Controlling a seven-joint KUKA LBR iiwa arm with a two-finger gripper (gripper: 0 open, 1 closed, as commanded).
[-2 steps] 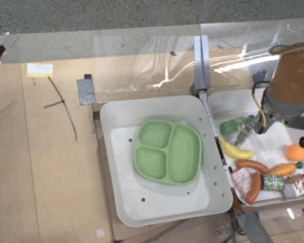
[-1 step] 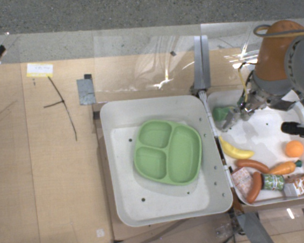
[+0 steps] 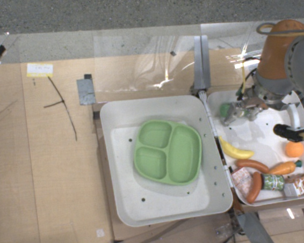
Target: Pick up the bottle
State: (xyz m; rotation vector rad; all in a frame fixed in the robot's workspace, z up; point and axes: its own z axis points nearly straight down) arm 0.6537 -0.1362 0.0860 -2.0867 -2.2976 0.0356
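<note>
The bottle [image 3: 272, 182] is green with a pale label and lies on its side near the front of the right bin [image 3: 261, 133], between a red sausage [image 3: 254, 187] and a small carton [image 3: 301, 184]. My gripper [image 3: 239, 111] hangs low over the back left part of that bin, well behind the bottle. A small green thing [image 3: 226, 109] sits right at the gripper's left side; whether it is held is unclear.
The right bin also holds a banana [image 3: 235, 150], a second sausage [image 3: 252, 165], a carrot [image 3: 284, 168], an orange [image 3: 294, 149] and a pink packet [image 3: 241, 178]. The left bin [image 3: 119, 165] bears a green divided plate [image 3: 167, 151].
</note>
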